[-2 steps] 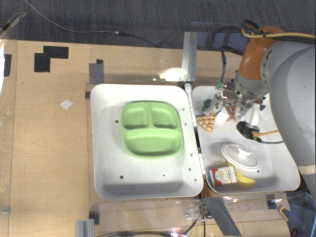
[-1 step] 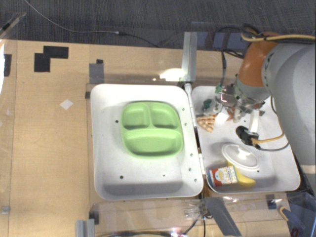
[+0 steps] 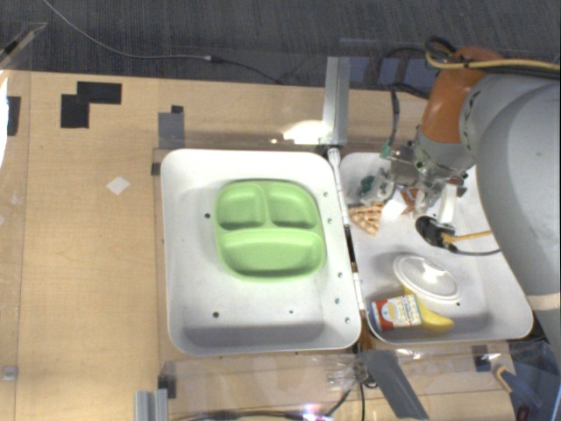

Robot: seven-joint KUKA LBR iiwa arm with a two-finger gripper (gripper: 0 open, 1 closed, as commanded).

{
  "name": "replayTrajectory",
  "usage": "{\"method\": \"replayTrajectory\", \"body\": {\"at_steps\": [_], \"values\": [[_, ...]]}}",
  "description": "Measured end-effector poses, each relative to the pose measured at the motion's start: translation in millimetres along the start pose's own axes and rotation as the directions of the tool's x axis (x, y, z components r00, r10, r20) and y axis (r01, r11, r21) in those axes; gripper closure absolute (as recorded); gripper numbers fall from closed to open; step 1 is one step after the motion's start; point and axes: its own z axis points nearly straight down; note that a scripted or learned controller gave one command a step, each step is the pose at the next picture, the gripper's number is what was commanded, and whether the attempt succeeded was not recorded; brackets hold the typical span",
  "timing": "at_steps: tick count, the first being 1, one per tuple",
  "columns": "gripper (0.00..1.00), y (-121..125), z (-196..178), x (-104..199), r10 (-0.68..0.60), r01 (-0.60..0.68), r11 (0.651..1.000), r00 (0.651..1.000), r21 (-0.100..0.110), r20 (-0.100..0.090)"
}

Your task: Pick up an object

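Dark carpet is seen behind a pale wooden worktop (image 3: 88, 261), on which two white bins are set side by side. The tool (image 3: 414, 189) is lowered into the far end of the right bin (image 3: 495, 274), carried by the grey arm (image 3: 513, 147) with its orange band (image 3: 445, 103). Whether the tool is open or closed cannot be told, and nothing can be seen held in it.

The things that could be picked up are all in the right bin. Just beside the tool, towards the left bin, a small teal piece (image 3: 366, 183) is seen, and a tan ribbed piece (image 3: 365, 217) lies near it, against the bin wall. Further from the tool, towards the near end of the bin, a round white dish (image 3: 427, 277) is lying. Beyond the dish, furthest from the tool, a red and white packet (image 3: 396, 312) and a yellow banana (image 3: 436, 321) are found touching each other.

Well apart from the tool, in the left bin (image 3: 193, 305), a green plate (image 3: 267, 229) divided into three compartments is laid flat; nothing is seen in its compartments.
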Motion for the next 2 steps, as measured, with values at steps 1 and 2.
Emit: {"method": "replayTrajectory", "body": {"at_steps": [1,2], "values": [[0.0,3.8,0.1,-8.7,-0.014,0.014,1.0,1.0,0.007,-0.016],[0.0,1.0,-0.2,-2.0,-0.037,0.037,0.999,0.999,-0.006,0.004]]}}
